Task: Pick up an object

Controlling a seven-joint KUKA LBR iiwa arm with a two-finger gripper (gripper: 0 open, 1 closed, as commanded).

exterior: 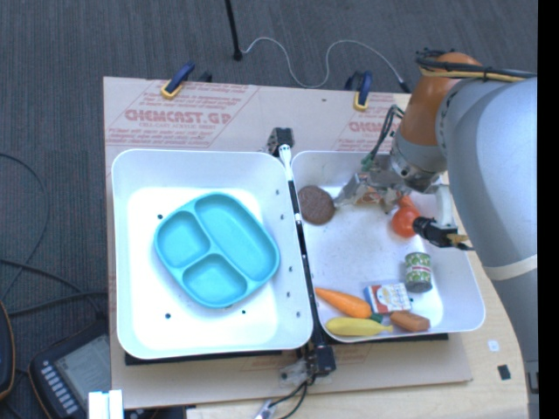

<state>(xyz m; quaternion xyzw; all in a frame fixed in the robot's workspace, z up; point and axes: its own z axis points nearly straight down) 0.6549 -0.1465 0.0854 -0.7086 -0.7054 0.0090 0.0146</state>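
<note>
Arm low over the far end of the right bin.
A round brown cookie lies by the divider, just left of the gripper; whether anything is pinched, I cannot tell. The arm half hides a red tomato.

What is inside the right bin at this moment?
The right bin holds a brown disc, tomato, green can, carrot, small carton, banana and sausage. The arm covers its far right corner.
</note>
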